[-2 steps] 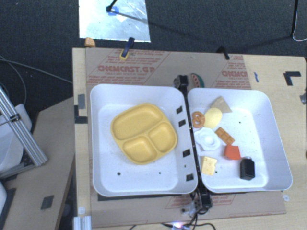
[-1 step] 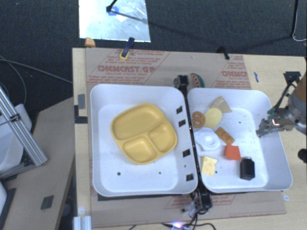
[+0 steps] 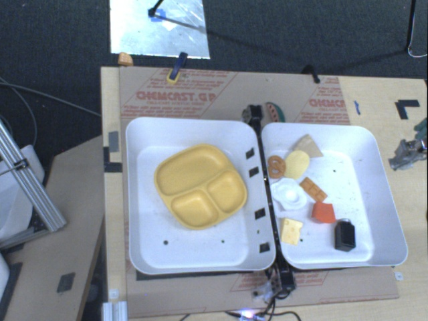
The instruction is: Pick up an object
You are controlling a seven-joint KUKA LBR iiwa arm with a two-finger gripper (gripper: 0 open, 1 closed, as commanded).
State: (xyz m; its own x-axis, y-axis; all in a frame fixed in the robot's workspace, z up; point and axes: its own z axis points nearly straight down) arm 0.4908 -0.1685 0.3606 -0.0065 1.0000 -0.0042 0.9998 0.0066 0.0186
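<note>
Objects for picking are lying crowded in the right bin [image 3: 384, 199], nearly all of them bunched toward the divider [image 3: 265, 199] between the two bins: a pretzel [image 3: 276, 166] and a pale yellow disc [image 3: 297, 164] are touching each other close to the divider, a white cup [image 3: 289, 195] is sitting just beside it, an orange block [image 3: 312, 189] and a red block [image 3: 324, 212] are lying a little further out, a yellow cheese piece [image 3: 291, 231] is resting near the divider's front end, and a black box [image 3: 344, 235] is standing farthest from it. On the divider's other side a yellow tray [image 3: 200, 186] is sitting alone in the left bin [image 3: 144, 199]. The gripper [image 3: 406, 152] is hanging well away from the divider, beyond the right bin's outer rim, and whether it is spread or pressed together I cannot tell. The likely trouble is the crowding: coming down among touching pieces risks pushing a neighbour aside, catching two at once, or closing on nothing; anything hugging the divider is leaving scant room on that side.
</note>
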